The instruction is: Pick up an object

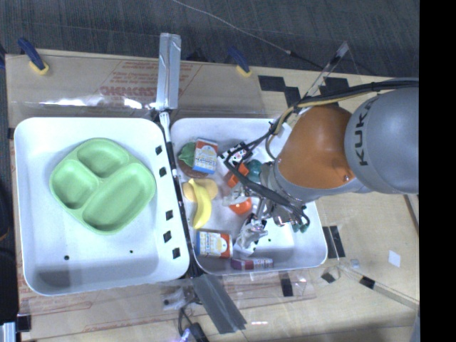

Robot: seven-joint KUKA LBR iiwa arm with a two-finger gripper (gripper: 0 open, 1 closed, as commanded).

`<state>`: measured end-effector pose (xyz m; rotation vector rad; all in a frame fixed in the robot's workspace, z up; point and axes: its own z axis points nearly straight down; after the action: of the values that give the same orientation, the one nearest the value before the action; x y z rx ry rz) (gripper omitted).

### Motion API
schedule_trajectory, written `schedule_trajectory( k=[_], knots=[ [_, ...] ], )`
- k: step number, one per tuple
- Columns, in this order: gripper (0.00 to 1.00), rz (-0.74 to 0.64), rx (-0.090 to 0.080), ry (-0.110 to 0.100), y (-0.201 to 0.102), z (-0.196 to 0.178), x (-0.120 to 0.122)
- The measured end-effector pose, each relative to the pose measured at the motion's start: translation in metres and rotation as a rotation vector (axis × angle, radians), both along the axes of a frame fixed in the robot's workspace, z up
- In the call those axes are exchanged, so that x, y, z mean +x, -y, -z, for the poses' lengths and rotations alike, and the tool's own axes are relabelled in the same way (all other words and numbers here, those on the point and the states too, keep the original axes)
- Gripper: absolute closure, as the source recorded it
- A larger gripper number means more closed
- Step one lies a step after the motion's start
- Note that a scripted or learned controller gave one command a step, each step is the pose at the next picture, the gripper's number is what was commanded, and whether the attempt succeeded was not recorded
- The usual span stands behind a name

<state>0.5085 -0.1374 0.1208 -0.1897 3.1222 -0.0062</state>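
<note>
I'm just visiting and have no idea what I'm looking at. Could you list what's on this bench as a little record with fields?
left bin: holds a green divided plate
right bin: holds a banana, two small cartons, orange bits and other small items
arm: grey with an orange band, reaching in from the right over the right bin
pincer: low in the right bin among the items; no object visibly held

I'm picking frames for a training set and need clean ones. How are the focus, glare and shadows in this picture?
Camera view: soft overall, small items in the right bin blur together; glare on the clear plastic sheet behind the left bin; the green plate is evenly lit; the arm casts shade over the pincer, smearing its detail.
</note>
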Motion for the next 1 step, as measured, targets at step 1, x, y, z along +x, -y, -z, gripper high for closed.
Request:
schedule_trajectory(
  k=[1],
  knots=[
    [0.0, -0.03, 0.003, -0.003, -0.0467, 0.0238, 0.1076]
  ],
)
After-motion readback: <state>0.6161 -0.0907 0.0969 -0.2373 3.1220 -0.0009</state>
